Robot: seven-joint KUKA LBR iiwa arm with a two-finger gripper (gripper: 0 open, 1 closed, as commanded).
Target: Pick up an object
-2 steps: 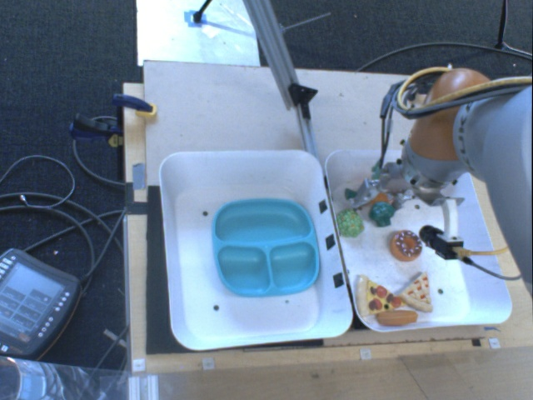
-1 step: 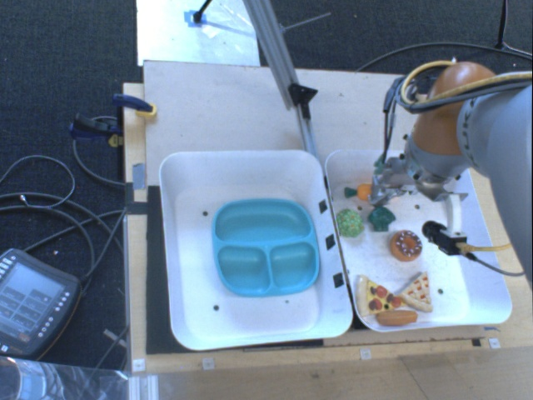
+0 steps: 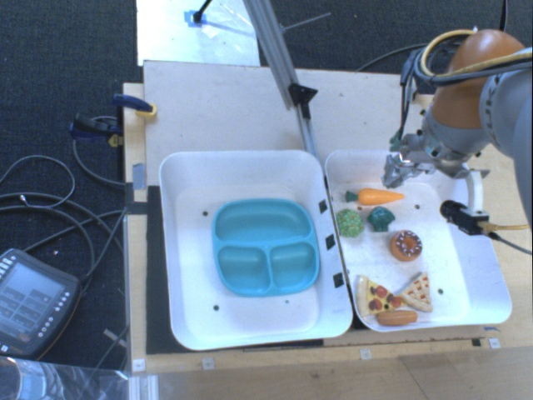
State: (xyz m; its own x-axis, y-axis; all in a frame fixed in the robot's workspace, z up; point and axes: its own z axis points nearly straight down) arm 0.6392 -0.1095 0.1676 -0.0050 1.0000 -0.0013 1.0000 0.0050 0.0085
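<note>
The right bin holds toy food. An orange carrot lies at its far side. Below it sit a light green vegetable and a darker green broccoli. A chocolate doughnut lies near the middle. Two pizza slices and a hot dog rest at the near edge. My gripper hangs over the far edge of this bin, just above and right of the carrot, with nothing seen between its fingers.
The left bin holds a blue divided plate. A grey metal pole slants across the bench behind the bins. Cables and a handheld pendant lie on the floor at the left.
</note>
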